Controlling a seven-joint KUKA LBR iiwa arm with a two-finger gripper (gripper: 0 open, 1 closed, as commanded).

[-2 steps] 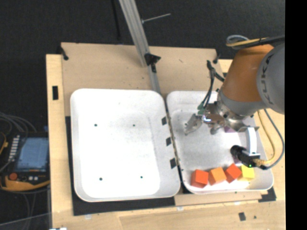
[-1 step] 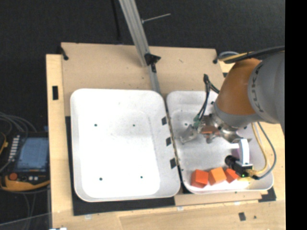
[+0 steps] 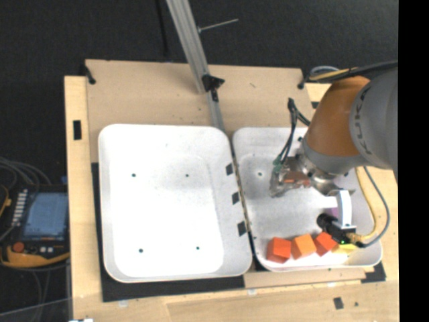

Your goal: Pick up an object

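Note:
Three blocks lie in a row along the near edge of the right bin (image 3: 258, 146): a red-orange block (image 3: 279, 249), an orange block (image 3: 305, 245) and a red-orange block (image 3: 326, 242) that is partly under the wrist's black fitting. My gripper (image 3: 280, 181) hangs low over the middle of the right bin, toward its left side, well clear of the blocks and farther from the camera than they are. I see nothing held in it.
The left bin (image 3: 167, 200) sits beside the right one, with a raised divider (image 3: 238, 193) between them. A slanted metal pole (image 3: 191, 39) rises from the bench behind the bins. The grey and orange arm (image 3: 345, 126) covers the right bin's far right corner.

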